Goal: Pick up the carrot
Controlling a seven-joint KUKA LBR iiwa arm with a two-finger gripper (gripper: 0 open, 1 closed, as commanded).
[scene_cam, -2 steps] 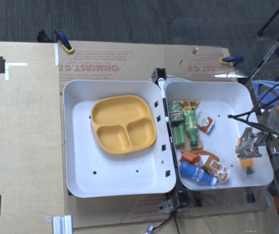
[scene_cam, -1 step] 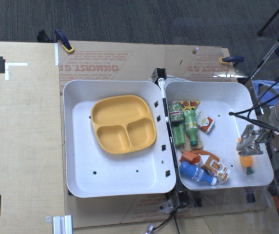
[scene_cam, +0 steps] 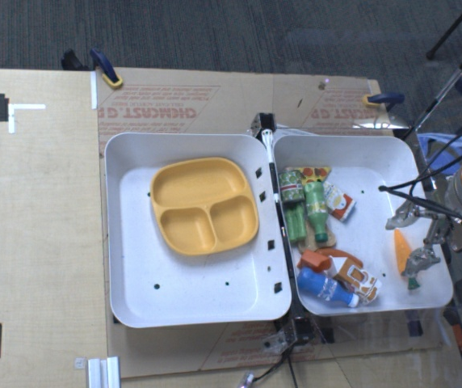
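Observation:
The carrot (scene_cam: 401, 250) is a small orange piece lying flat on the floor of the right bin (scene_cam: 372, 176), close to its right wall. My gripper (scene_cam: 402, 251) reaches in from the right and hangs low over it, open. One finger (scene_cam: 399, 218) shows just beyond the carrot's far end and the other finger (scene_cam: 417, 267) by its near end. The carrot lies between them, still resting on the bin floor.
Left of the carrot lie two green bottles (scene_cam: 306, 211), a blue bottle (scene_cam: 326, 288), an orange-and-white carton (scene_cam: 359, 279) and a small packet (scene_cam: 342, 207). The left bin (scene_cam: 126, 281) bears a yellow divided plate (scene_cam: 204, 204). Black cables (scene_cam: 413, 186) cross the right bin's rim.

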